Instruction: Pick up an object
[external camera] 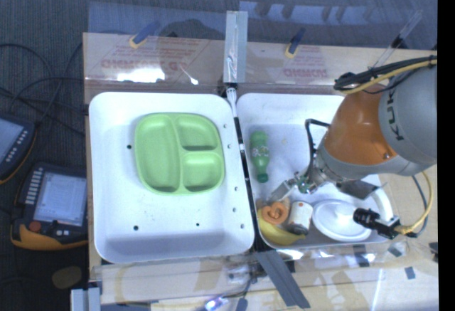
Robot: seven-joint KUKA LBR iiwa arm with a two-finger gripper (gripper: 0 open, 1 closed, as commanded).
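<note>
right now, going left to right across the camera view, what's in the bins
green divided plate → green bottle → orange ring-shaped toy → small white cylinder → white dish

Robotics lab: bench (163,53) with white bins (106,231), control pendants (53,203), cables (28,99).
</note>
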